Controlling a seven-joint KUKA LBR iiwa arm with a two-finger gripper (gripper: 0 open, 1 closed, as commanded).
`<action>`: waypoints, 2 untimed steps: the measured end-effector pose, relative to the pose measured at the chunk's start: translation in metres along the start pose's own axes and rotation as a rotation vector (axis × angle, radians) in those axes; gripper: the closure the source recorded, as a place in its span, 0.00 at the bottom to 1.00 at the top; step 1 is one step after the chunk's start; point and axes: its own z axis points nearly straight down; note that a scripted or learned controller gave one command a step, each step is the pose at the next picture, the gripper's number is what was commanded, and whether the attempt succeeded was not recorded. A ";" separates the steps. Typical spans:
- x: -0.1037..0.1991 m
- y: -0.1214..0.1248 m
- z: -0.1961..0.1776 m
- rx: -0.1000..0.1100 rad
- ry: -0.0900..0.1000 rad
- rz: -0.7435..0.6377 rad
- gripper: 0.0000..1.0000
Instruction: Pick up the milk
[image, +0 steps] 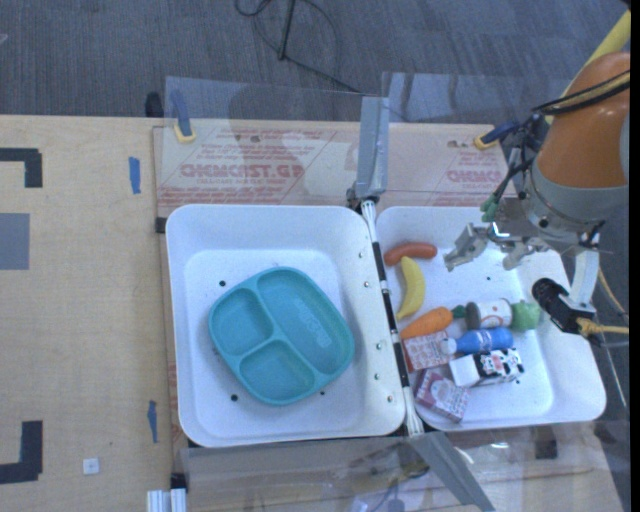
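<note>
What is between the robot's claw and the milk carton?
In the camera view, a small white bottle with a green cap and a blue bottle lie between the gripper and the cow-patterned milk carton.

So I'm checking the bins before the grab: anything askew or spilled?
Nothing spilled. In the right bin the milk carton lies tipped on its side among crowded toys, and a small packet sits over the bin's near-left edge. The teal tray sits askew.

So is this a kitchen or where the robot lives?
Probably a robot test lab, not a kitchen. The arm reaches over two white bins on a taped wooden bench, and the food, like the banana, looks like toys.
</note>
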 end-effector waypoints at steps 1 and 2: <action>-0.039 -0.033 0.043 -0.001 0.000 -0.168 0.00; -0.055 -0.084 0.142 -0.013 -0.005 -0.464 0.00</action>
